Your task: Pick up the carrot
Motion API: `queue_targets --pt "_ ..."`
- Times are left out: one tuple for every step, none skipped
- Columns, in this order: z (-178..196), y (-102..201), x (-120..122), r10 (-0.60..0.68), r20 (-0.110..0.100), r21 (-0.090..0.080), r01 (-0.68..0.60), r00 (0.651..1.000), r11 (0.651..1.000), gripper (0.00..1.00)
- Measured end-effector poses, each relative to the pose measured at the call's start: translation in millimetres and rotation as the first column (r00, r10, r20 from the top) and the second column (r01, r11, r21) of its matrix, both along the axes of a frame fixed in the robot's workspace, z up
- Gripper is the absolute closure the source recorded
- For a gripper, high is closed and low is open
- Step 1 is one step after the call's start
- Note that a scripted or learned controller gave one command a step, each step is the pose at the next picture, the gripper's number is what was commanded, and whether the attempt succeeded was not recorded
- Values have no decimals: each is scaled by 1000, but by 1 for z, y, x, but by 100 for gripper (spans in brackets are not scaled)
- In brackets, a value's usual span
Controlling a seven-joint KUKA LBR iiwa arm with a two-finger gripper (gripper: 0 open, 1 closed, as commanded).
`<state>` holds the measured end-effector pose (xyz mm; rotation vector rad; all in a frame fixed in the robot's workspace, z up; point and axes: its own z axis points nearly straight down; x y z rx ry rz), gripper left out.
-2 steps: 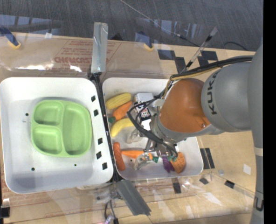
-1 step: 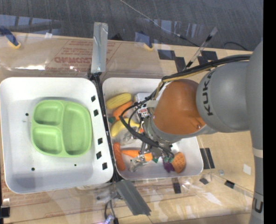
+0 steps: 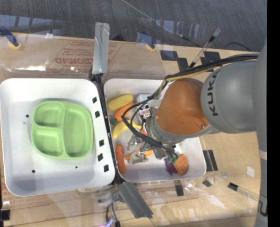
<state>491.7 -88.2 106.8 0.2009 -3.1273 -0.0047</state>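
Hovering low in the right bin [image 3: 196, 150], the gripper [image 3: 141, 156] (finger state impossible to tell) could snag the neighbouring banana [image 3: 123, 128] instead of the carrot [image 3: 120, 159].

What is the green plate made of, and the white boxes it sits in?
The green plate looks like smooth moulded plastic: one even lime colour, rounded dividers, a soft sheen. The left white bin and right white bin also look like plastic, matte white with rounded corners, though thin painted metal can't be ruled out.
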Motion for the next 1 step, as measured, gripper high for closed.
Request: queue_targets --pt "178 -33 9 -8 18 -6 8 1000 1000 100"
